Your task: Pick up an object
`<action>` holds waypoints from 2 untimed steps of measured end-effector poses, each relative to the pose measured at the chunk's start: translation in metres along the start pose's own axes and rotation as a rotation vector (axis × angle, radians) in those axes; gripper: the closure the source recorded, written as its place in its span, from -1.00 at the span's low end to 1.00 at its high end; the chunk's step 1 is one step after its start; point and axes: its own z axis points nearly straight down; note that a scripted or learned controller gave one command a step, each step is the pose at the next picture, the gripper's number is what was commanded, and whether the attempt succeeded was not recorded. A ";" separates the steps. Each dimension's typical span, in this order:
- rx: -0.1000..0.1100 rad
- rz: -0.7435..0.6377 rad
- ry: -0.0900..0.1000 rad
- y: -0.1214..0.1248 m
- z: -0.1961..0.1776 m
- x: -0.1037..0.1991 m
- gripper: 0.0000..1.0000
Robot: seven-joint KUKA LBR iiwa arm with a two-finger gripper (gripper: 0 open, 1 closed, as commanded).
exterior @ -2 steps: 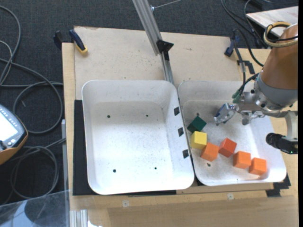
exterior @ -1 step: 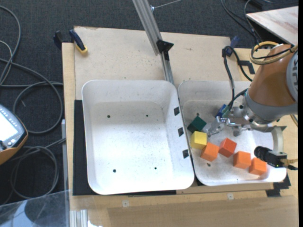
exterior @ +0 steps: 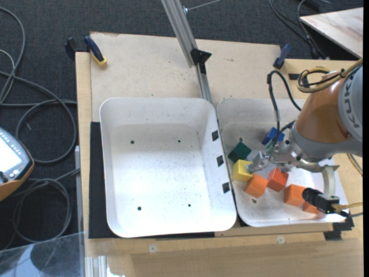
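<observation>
The right white bin (exterior: 253, 215) holds several small blocks. A dark green block (exterior: 239, 152) lies near its left wall, with a yellow block (exterior: 241, 169) just in front of it. An orange block (exterior: 256, 186) and a red-orange block (exterior: 278, 179) sit side by side in the middle, and another orange block (exterior: 294, 194) lies further right. A blue piece (exterior: 271, 136) shows behind the wrist. My gripper (exterior: 266, 163) is low in the bin, right above the yellow and red-orange blocks. I see nothing clearly held between its tips.
The left white bin (exterior: 115, 154) stands beside the right one, their walls meeting in the middle. A slanted metal pole (exterior: 181, 25) rises behind the bins. Blue clamps (exterior: 95, 49) sit at the bench's back corners. Cables lie on the floor at left.
</observation>
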 end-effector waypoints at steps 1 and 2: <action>-0.005 -0.002 0.000 0.002 -0.011 0.001 1.00; -0.003 -0.004 -0.001 0.004 -0.074 0.000 1.00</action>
